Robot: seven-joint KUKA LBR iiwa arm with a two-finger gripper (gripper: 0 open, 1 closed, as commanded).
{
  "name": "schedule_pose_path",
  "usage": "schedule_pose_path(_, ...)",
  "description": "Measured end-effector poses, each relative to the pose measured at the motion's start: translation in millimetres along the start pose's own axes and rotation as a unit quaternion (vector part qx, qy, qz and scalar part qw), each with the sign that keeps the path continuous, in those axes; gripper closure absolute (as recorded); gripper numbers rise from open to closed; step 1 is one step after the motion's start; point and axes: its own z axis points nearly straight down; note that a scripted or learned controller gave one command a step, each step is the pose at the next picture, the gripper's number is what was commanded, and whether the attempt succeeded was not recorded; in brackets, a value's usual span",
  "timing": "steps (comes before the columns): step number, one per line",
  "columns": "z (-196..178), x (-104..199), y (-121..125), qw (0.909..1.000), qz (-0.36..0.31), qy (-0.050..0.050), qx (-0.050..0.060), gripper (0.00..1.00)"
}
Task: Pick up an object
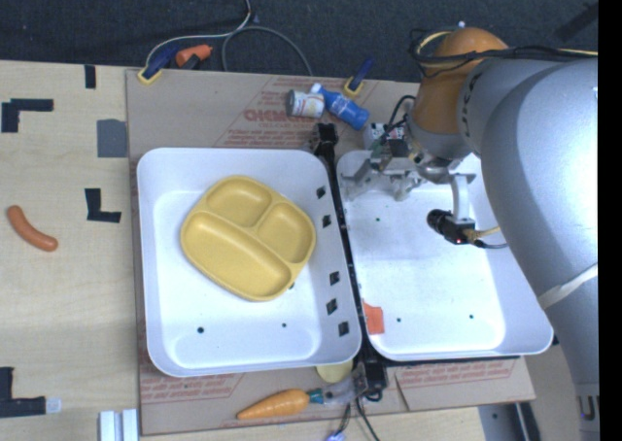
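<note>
Near edge of the surface [58,332]: a toy carrot [274,404] lies on the cardboard sheet [233,104], just below the left bin [165,313]. A small yellow piece [333,370] peeks out under the seam where the two bins meet.

Left bin: holds a yellow divided plate [249,236], three compartments, lying flat and roughly central, turned at a slant to the bin walls.

Right bin [437,318]: a small orange item [373,318] rests on its floor by the near-left corner, close to the dividing wall.

Left of the bins, on bare wood: a toy sausage [31,228], well apart from everything else.

Arm [544,167]: enters from the right, grey bulk covering the right bin's far-right side, orange band toward the back. The pincer [381,175] sits low at the right bin's far-left corner, by the dividing wall. Cannot tell whether it is open or closed; nothing seen gripped.

Far side: a white and blue bottle [328,104] lies on its side on the cardboard behind the bins. An orange-handled clamp [175,60] grips the cardboard's far-left corner.
</note>
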Motion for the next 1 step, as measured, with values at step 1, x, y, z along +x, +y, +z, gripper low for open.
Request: schedule_pose_path(1,-1.2,-0.7,-35.2,1.0000,0.001,-0.001,-0.001,0.00)
